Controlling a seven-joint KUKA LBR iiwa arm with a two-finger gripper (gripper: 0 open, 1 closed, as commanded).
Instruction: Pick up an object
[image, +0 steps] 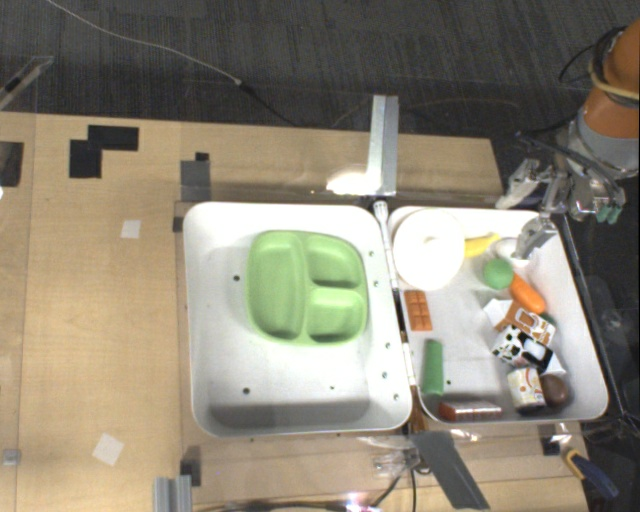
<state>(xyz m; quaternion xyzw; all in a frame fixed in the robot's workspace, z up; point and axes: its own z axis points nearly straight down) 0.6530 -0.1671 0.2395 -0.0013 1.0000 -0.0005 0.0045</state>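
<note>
Wooden bench (carton print unreadable).

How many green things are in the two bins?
3: a green divided tray in the left bin; a green ball and a green stick in the right bin. More may be hidden.

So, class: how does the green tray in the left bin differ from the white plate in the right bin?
The tray is green; the plate is white. The tray is a rounded rectangle split into compartments; the plate is round and plain. The tray looks larger and lies alone near the middle of its bin; the plate sits in a far corner, with other items close by. Both lie flat.
</note>
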